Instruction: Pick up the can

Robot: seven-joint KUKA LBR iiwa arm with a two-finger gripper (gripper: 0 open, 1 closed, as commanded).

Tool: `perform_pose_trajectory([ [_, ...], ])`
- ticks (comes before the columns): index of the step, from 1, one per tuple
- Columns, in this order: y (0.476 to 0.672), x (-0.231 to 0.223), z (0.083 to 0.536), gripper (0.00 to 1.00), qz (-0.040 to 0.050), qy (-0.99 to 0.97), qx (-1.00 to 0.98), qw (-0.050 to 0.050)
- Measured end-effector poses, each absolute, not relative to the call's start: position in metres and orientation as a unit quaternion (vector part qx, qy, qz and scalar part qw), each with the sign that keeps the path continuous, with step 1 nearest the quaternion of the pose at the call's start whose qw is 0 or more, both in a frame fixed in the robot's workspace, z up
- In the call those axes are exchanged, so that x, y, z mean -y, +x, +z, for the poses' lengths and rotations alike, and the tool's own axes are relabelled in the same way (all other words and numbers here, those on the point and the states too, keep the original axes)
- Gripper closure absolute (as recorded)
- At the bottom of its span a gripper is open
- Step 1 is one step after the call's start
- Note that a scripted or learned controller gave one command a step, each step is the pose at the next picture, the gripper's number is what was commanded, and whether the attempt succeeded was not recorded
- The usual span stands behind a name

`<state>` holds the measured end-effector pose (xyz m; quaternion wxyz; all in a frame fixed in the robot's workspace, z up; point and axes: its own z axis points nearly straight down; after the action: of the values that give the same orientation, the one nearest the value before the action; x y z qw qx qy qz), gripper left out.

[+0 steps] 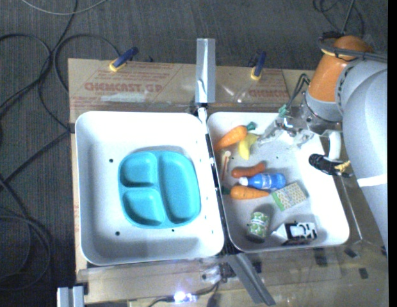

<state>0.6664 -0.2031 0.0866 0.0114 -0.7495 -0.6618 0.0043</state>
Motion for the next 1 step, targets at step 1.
perform_pose_trajectory([
  [1,0.6642,0.2016,0.0866,0.0,0.0041,-0.762,0.647,0.008],
])
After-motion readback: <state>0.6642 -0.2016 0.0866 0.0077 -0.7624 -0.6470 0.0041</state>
